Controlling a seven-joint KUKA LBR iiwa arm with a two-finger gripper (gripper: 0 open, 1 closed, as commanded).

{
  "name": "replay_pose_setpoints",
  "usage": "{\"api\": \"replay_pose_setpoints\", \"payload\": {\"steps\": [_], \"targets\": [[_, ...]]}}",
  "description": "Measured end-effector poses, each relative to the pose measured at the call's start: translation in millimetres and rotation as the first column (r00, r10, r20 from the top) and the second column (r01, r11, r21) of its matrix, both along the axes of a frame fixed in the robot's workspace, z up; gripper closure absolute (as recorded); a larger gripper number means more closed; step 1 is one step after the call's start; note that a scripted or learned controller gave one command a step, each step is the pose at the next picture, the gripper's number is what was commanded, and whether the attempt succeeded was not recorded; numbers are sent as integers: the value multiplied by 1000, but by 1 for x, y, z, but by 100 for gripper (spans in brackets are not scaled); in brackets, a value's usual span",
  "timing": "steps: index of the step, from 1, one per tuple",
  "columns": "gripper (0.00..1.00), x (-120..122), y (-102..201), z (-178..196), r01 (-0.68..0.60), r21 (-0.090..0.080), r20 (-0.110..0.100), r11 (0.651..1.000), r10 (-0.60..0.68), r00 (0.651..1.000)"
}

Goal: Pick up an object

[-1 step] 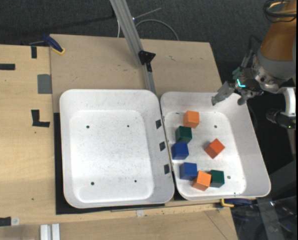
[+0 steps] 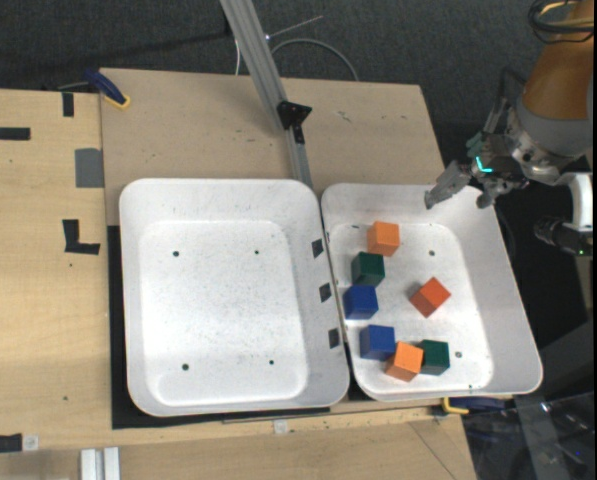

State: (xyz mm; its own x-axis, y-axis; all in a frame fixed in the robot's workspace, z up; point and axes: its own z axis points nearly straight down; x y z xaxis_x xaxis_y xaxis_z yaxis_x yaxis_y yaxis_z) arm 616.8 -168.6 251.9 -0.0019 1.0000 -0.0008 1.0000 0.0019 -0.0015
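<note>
Blocks fill my right bin point(image 2: 498, 268): an orange block point(image 2: 383, 236) near the far wall, a green block point(image 2: 369, 267) and a blue block point(image 2: 360, 301) below it, an orange block point(image 2: 430, 296) alone mid-floor, then a blue block point(image 2: 377, 341), an orange block point(image 2: 406, 360) and a green block point(image 2: 435, 356) clustered near the front wall. My end effector point(image 2: 463, 185) hovers above the bin's far right corner, grasping nothing; whether it is released or clenched I cannot tell. The left bin point(image 2: 138, 268) offers open floor on the worktop point(image 2: 38, 268).

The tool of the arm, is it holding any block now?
No. The tool hangs over the right bin's upper right rim with nothing between its fingers; every block, such as the nearest orange one, lies inside that bin.
</note>
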Motion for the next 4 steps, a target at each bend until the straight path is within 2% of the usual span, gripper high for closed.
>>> {"api": "replay_pose_setpoints", "payload": {"steps": [1,3,4], "targets": [[0,-6,-2,-63,1,1,-6,1000,-1,1000],[0,-12,-1,-162,0,1,-6,1000,0,1000],[100,-11,-1,-148,-1,2,-1,1000,1,1000]]}}
